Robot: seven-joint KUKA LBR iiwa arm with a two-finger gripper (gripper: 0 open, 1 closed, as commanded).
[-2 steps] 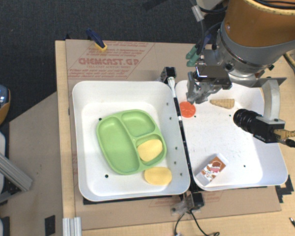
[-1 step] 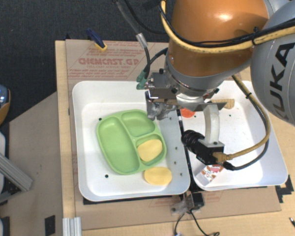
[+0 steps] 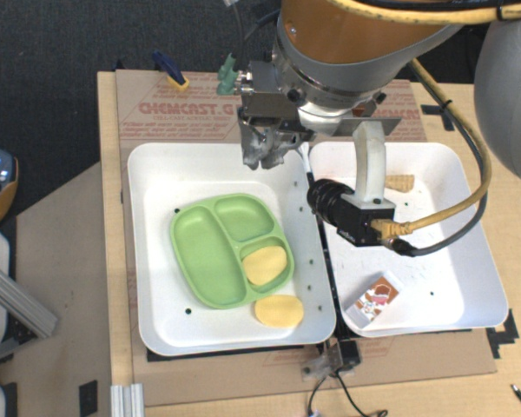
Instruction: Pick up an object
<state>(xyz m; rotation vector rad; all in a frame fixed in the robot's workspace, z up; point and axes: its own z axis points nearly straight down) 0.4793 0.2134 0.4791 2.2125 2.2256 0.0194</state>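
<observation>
The hand [image 3: 265,153] hangs over the far edge of the left bin [image 3: 148,233]; whether it is open or clenched I cannot tell, and nothing shows in it. Below lies a smooth green plastic tray [image 3: 213,254] with three compartments, a pale yellow rounded piece [image 3: 265,265] in its near-right one. A second yellow oval [image 3: 278,311] rests just beside the tray. The right bin [image 3: 469,259] holds a small printed packet [image 3: 378,300] and a tan wedge [image 3: 400,182].

Bright, even overhead light washes the two white bins [image 3: 148,320], leaving only soft shadows. The arm's orange band [image 3: 373,16], close to the lens at the far edge, is blurred; the bins stay sharp.
</observation>
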